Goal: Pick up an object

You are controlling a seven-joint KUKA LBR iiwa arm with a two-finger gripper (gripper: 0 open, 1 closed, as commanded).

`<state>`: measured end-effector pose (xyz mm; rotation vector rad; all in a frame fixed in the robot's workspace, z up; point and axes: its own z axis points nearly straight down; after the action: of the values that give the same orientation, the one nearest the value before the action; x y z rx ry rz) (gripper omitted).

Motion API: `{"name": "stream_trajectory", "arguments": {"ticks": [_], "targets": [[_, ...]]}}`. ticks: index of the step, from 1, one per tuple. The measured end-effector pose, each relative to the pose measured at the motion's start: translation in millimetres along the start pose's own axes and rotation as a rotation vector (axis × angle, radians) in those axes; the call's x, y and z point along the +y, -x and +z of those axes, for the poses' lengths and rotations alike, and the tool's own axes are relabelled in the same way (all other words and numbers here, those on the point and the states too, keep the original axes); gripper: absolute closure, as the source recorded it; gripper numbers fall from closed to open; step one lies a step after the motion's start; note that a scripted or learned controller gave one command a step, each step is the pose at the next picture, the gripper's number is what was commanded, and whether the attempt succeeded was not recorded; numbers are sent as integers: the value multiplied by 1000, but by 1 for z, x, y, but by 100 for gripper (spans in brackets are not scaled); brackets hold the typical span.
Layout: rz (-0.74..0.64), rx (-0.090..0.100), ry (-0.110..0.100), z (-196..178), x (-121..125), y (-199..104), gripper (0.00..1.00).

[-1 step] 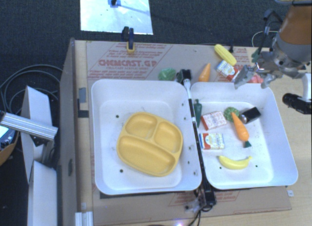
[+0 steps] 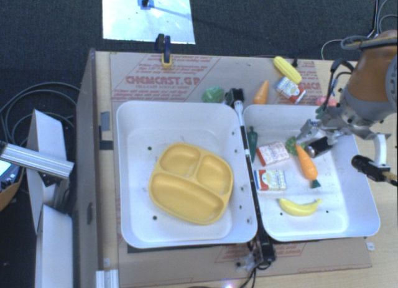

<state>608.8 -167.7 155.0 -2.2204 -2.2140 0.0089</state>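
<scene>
We take the carrot point(image 2: 306, 162) as our likely target: it lies in the right bin point(image 2: 357, 218), toward that bin's far right part, its green top pointing to the near edge. The tool point(image 2: 314, 136) hovers just beside its upper end, and we cannot tell whether it is released or clenched; nothing shows as grasped.

To do this well, we judge the tool should come down across the carrot's narrow width, near its middle, so the tapered body does not squirt out.

Close by, a small green piece point(image 2: 291, 144) sits touching the carrot's far end and could be nudged. A small carton point(image 2: 273, 153) lies just left, a flat packet point(image 2: 270, 180) nearer us, and a banana point(image 2: 299, 206) toward the bin's near edge. The left bin point(image 2: 134, 156) holds a yellow divided tray point(image 2: 191, 183), well apart. On the counter's far edge rest a corn cob point(image 2: 287, 69) and a second carrot point(image 2: 261, 92).
</scene>
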Motion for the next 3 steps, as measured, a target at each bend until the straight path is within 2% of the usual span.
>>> {"name": "stream_trajectory", "arguments": {"ticks": [1, 2, 3], "targets": [[-6, -6, 26, 50, 2, 5, 0], [-4, -19, 45, 59, -9, -1, 0], [-5, -18, 47, 58, -17, -3, 0]]}}
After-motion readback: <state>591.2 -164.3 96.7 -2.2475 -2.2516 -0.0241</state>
